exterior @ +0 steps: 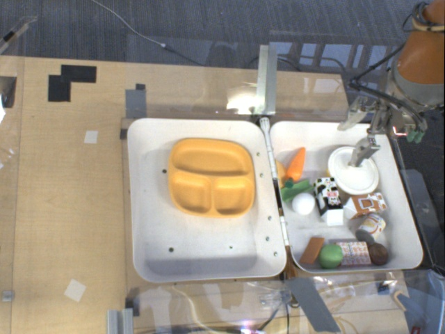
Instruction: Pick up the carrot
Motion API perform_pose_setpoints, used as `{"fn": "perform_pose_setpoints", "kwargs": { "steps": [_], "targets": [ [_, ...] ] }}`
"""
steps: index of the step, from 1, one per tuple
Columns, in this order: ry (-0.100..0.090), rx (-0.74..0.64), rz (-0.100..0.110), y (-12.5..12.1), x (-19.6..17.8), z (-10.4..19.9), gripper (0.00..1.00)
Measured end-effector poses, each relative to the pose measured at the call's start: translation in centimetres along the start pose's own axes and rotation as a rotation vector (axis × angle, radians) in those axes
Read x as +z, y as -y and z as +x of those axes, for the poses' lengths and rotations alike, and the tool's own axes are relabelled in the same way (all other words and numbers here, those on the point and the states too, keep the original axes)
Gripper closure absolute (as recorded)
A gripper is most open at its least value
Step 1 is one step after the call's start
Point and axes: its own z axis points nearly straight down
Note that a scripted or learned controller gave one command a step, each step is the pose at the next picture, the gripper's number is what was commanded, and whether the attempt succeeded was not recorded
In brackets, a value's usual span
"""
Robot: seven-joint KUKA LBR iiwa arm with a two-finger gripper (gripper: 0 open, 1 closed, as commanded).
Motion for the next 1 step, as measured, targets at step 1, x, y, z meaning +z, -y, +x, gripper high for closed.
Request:
{"fn": "perform_pose_setpoints", "kwargs": {
  "steps": [1],
  "targets": [
    [-0.005, -0.059, -0.004, -4.05, 7.47, -3.37, 0.00]
  ]
}}
